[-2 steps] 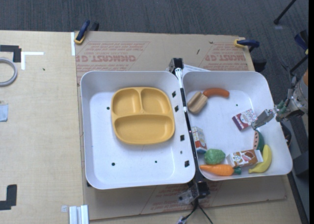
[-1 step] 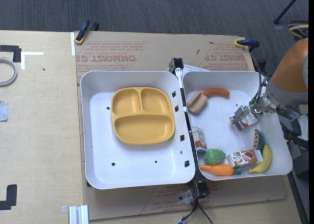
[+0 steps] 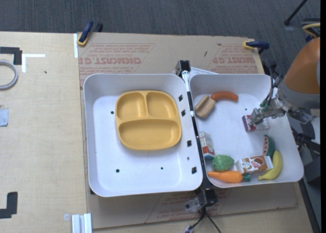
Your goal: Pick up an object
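My gripper reaches into the right bin from the right, low over its right side. A small pink and purple object lies right against the gripper's tip on the left; I cannot see whether it is held. Also in this bin are a tan bread roll, an orange sausage, a small carton, a green broccoli, a carrot, a juice box, a banana and a watermelon slice.
The left bin holds a yellow divided plate. Both bins sit on a cardboard sheet held by clamps. The arm's orange band rises at the right edge.
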Action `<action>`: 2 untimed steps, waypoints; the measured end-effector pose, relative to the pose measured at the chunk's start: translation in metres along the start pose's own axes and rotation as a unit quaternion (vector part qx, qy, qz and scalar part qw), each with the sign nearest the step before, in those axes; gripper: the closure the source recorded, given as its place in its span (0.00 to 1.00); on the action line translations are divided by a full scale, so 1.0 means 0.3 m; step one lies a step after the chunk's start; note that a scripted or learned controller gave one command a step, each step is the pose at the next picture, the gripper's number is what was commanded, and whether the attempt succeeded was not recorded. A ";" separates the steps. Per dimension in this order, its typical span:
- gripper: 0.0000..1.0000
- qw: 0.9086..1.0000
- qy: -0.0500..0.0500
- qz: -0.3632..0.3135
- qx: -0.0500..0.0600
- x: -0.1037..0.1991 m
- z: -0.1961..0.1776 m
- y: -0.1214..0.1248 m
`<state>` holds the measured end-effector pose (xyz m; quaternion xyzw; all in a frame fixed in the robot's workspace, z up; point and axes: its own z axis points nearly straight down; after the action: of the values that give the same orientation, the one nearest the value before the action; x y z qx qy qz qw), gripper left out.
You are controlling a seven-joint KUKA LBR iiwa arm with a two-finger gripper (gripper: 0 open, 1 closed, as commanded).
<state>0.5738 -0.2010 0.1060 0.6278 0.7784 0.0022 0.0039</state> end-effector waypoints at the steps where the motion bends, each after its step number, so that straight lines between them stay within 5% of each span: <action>1: 1.00 0.999 0.000 -0.036 0.003 -0.012 -0.730 -0.191; 2: 1.00 1.000 0.000 0.025 0.003 -0.032 -1.306 -0.198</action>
<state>0.5142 -0.2223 0.4972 0.6467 0.7627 -0.0001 0.0019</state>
